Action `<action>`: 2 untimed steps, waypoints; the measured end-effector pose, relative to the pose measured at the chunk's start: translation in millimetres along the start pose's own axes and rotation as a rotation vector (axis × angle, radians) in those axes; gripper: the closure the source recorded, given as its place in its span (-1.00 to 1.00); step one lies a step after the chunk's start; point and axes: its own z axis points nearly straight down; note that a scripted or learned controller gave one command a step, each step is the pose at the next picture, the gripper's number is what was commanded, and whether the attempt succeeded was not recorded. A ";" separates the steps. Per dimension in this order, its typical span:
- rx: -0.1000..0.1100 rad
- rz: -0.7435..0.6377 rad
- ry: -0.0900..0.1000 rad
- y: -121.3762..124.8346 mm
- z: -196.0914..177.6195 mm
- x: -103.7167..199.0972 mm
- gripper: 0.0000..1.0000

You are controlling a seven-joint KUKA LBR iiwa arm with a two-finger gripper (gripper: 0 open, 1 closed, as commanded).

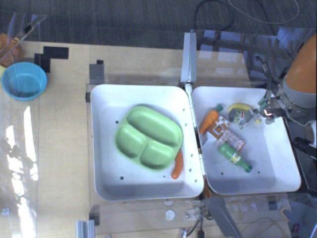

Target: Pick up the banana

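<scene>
The banana (242, 106) is a short yellow curve lying in the upper middle of the right bin (277, 182). A round green and yellow item (236, 115) touches it from below. My gripper (251, 121) hangs low over the bin just right of and below the banana. It is open, with nothing between its fingers. The grey arm with its orange band (303, 73) reaches in from the right edge.
In the right bin also lie an orange carrot (208, 121), a patterned box (229, 137) and a green bottle (236, 157). The left bin (104, 182) holds a green divided plate (148, 138) and a second carrot (177, 165). A blue bowl (24, 80) stands far left.
</scene>
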 end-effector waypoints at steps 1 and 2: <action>-0.002 0.027 -0.001 55.2 1.6 -22.5 -1.00; -0.002 -0.089 -0.002 100.1 89.4 -48.6 -1.00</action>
